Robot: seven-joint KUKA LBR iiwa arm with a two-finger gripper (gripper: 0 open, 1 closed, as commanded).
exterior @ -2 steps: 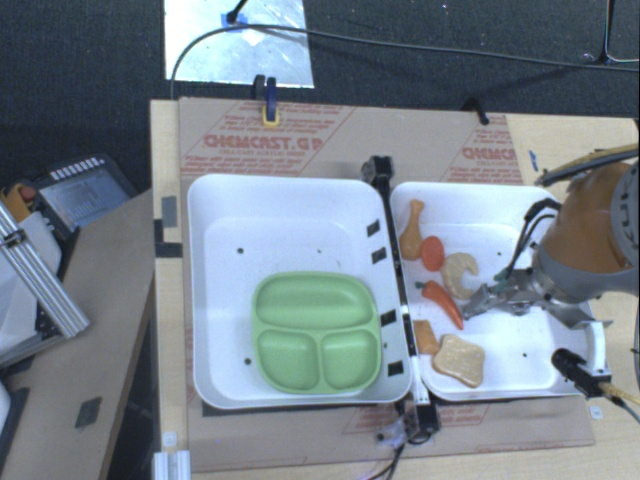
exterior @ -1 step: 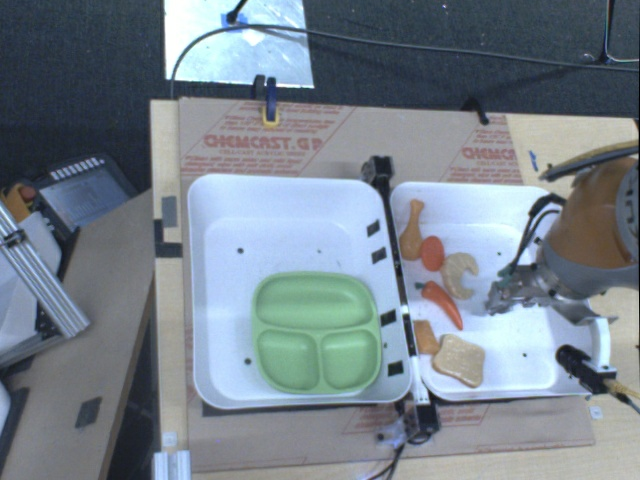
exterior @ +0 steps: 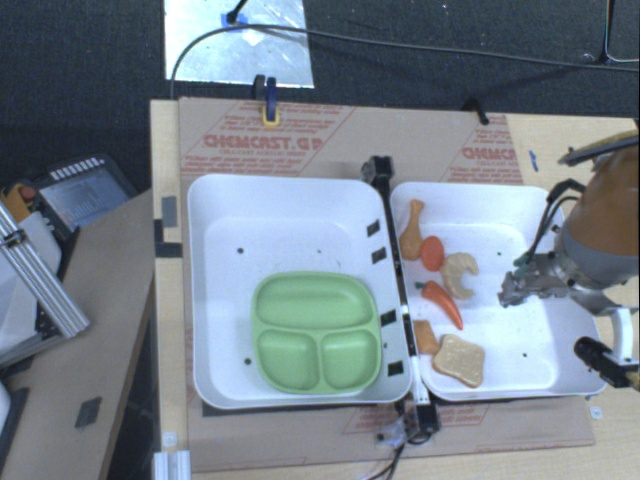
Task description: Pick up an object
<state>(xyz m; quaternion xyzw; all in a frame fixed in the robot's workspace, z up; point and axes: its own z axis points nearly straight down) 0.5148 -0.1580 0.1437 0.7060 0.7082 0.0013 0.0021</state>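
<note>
Here, the left bin (exterior: 210, 298) carries a green 3-compartment tray (exterior: 316, 331). In the right bin (exterior: 530, 368) lie a drumstick (exterior: 411, 228), tomato (exterior: 431, 253), carrot (exterior: 442, 304), beige curved piece (exterior: 461, 273) and toast slice (exterior: 459, 360). The gripper (exterior: 520, 286) hovers right of them, holding nothing visible; its opening I cannot tell.

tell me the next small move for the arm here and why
Probably a short move toward the left bin, then down. The gripper hangs over a bare part of the right bin, beside the food, with nothing between its fingers. The nearest item, the beige curved piece, lies just to its left, with the carrot below it.
</note>
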